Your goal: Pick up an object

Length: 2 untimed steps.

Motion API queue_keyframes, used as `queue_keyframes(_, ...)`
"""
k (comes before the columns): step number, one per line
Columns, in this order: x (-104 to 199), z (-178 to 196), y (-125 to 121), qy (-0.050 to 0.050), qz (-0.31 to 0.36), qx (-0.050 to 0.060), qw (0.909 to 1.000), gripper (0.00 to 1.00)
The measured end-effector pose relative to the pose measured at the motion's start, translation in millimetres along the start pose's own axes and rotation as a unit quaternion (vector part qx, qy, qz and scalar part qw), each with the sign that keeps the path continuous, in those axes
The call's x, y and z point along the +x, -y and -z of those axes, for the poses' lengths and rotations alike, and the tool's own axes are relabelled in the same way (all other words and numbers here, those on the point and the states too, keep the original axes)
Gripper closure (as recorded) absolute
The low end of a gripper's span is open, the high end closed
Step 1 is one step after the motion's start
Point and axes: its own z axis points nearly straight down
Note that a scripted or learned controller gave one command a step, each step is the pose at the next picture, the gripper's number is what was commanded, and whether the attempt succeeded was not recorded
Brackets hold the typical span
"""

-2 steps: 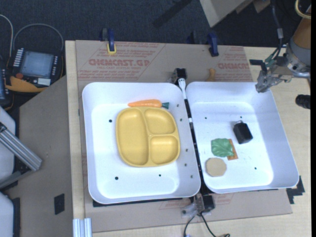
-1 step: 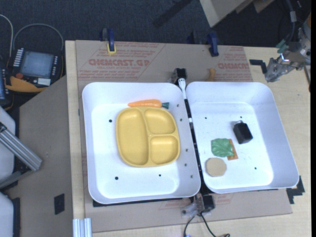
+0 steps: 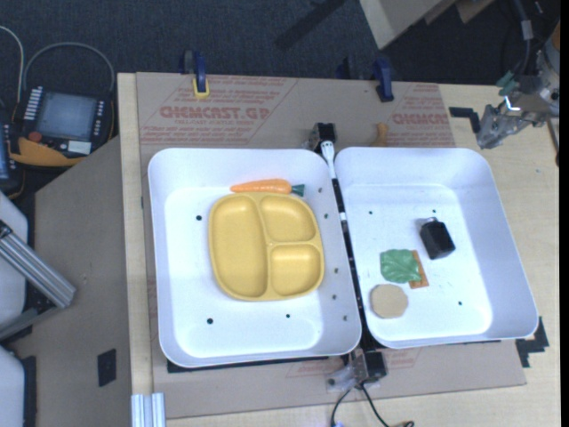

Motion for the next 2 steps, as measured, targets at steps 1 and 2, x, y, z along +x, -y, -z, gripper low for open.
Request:
queue_keyframes(1, 57, 5, -1, -0.002, 0.002, 0.002, 1.0, 1.0)
queue_keyframes(2, 113, -11, -6, -0.002, 0.002, 0.003, 1.0, 1.0)
